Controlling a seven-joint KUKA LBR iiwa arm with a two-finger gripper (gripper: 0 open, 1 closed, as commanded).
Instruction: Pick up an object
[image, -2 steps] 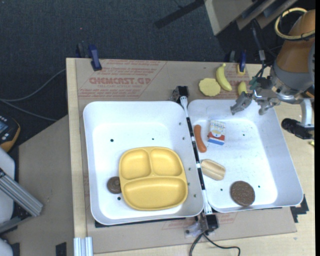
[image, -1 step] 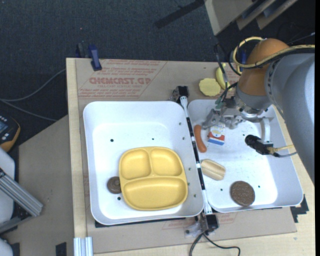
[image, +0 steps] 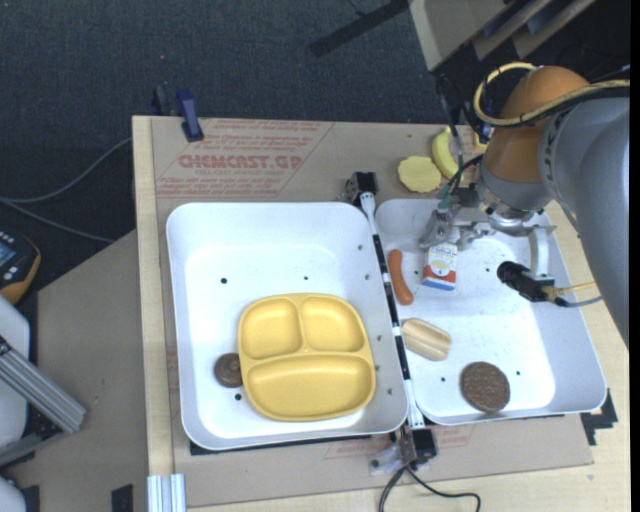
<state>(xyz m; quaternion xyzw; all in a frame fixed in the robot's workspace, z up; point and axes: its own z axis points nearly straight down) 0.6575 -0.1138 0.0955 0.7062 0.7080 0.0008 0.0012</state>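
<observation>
Nearest the camera, well below the fingers, a round brown disc (image: 485, 386) lies in the right bin (image: 560, 370), with a tan bread roll (image: 426, 339) between it and the fingers. Beside the divider, left of the fingers, a red sausage (image: 400, 277) lies lengthwise. At the fingers (image: 446, 237), a small white, blue and red carton (image: 440, 269) stands directly beneath the tips, apparently touching them; whether they are open, closed or gripping it cannot be told. Further left, the left bin (image: 200, 250) holds a yellow compartment tray (image: 304, 355) with a dark disc (image: 228, 370) at its left edge. Beyond the fingers, a yellow banana (image: 445, 152) and yellow slice (image: 419, 174) rest on the brown worktop (image: 240, 160). Dark carpet (image: 80, 100) surrounds everything.
</observation>
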